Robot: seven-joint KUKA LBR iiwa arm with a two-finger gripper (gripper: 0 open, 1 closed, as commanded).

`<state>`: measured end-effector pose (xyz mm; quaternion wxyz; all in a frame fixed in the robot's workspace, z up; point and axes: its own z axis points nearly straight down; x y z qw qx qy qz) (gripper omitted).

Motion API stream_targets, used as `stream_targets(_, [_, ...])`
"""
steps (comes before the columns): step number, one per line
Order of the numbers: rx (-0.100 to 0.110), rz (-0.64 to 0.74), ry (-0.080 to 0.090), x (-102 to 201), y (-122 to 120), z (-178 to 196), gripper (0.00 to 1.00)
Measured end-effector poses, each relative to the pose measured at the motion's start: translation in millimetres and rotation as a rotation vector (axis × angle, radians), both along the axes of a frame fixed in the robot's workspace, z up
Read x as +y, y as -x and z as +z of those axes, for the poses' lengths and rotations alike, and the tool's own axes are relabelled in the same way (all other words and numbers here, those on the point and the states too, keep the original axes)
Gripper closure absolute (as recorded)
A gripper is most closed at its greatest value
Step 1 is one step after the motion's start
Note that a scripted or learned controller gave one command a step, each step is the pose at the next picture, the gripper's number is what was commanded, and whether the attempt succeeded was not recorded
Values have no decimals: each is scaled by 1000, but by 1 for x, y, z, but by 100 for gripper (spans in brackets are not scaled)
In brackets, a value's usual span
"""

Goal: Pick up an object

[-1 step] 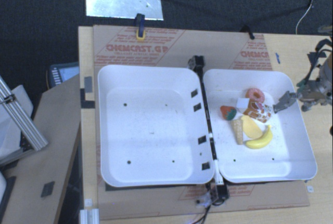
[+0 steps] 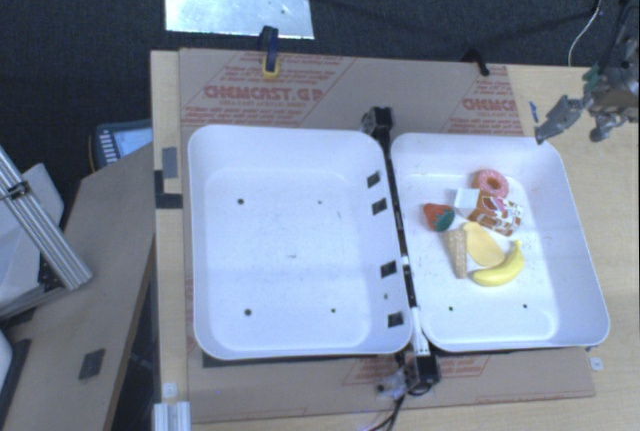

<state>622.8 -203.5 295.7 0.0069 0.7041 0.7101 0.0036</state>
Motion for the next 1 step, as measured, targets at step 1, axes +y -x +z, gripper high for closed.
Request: stream_targets(1, [-7, -1, 4, -2, -46, 237, 0])
